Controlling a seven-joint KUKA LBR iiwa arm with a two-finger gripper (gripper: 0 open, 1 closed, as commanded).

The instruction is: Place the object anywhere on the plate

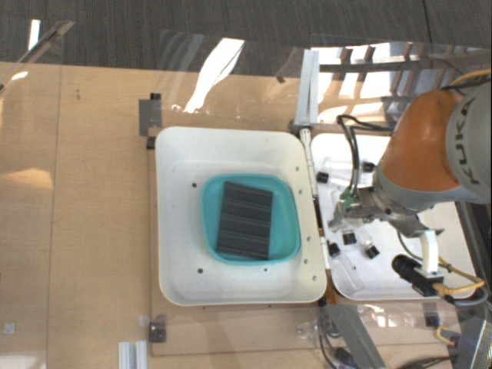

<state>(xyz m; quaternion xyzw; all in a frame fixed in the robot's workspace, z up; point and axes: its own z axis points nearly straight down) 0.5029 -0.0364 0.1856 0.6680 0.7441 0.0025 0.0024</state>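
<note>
A dark grey ribbed rectangular block [245, 220] lies flat on the teal plate [288, 233], which sits in the middle of the left white bin [177, 229]. The block rests fully within the plate, slightly tilted. My gripper [347, 220] hangs over the left part of the right bin [384, 287], to the right of the wall between the two bins. It is well apart from the block and the plate, and nothing shows in its grasp.
A few small black bits [370, 250] lie on the right bin's floor near the gripper. The grey and orange arm [423, 156] covers much of the right bin. A metal frame [307, 91] stands behind the bins. Bare wooden bench [77, 206] lies to the left.
</note>
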